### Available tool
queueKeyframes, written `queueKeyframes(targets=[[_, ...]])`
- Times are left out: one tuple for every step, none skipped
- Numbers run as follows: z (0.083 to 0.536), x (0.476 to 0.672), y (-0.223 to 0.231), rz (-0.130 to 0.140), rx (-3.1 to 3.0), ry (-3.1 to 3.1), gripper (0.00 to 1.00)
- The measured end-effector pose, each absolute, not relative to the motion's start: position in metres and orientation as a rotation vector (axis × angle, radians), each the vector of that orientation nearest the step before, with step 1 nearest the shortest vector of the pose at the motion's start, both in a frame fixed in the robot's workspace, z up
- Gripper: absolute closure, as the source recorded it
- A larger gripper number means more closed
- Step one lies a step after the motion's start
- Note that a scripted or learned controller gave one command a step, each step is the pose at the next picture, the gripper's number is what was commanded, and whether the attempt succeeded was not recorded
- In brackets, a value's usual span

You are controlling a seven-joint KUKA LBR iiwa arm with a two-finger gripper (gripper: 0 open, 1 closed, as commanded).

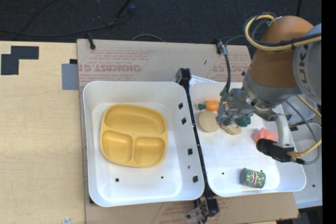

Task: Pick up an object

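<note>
Arm reaches in from right edge of worktop, orange band bulging above wrist, gripper (229, 115) lowered into right bin (231, 176) near its back-left corner. Cannot tell gripper's state.

Beneath it: pale flat round piece (208, 123), small orange piece (212, 105), dark green bit (244, 121). Pink lump (264, 135) further right. Patterned cylinder (253, 178) lies near front edge.

Left bin (97, 107) holds glossy yellow three-compartment plate (134, 134).

Two white bins (105, 93), one yellow divided plate (134, 135), one small can (253, 178), several small toys.
</note>
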State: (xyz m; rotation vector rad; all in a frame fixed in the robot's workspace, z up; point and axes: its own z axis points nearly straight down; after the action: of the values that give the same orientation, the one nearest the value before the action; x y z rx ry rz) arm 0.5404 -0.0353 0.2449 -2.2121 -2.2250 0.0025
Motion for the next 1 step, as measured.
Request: queueKeyframes(targets=[[0.2329,0.5424,0.027,0.006,-2.21,-2.223,1.0]])
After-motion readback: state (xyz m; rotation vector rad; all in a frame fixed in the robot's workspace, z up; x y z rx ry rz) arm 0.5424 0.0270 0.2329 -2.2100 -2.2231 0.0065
